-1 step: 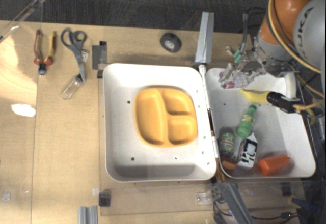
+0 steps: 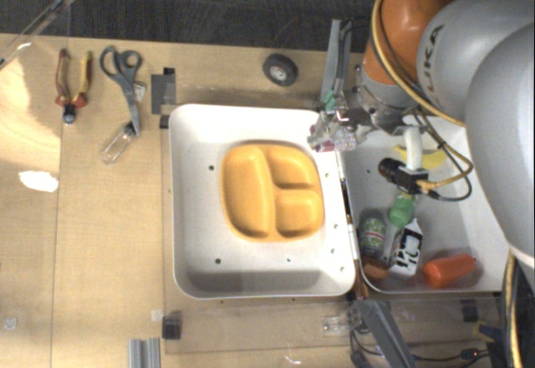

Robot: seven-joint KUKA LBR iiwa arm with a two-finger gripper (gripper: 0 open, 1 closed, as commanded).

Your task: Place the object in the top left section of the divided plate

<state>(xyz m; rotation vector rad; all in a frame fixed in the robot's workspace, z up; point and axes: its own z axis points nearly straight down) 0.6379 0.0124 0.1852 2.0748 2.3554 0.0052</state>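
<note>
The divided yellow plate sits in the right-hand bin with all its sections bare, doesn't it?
Not quite: the camera view shows the divided yellow plate in the left-hand bin, not the right-hand one. Its sections are indeed bare.

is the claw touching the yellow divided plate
Apart. The camera view shows the claw over the left bin's right rim, with bare white bin floor between it and the yellow divided plate.

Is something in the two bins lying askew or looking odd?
Nothing looks spilled or damaged. The yellow divided plate sits flat in the left bin. Small objects, including an orange one, crowd the right bin's near edge.
</note>
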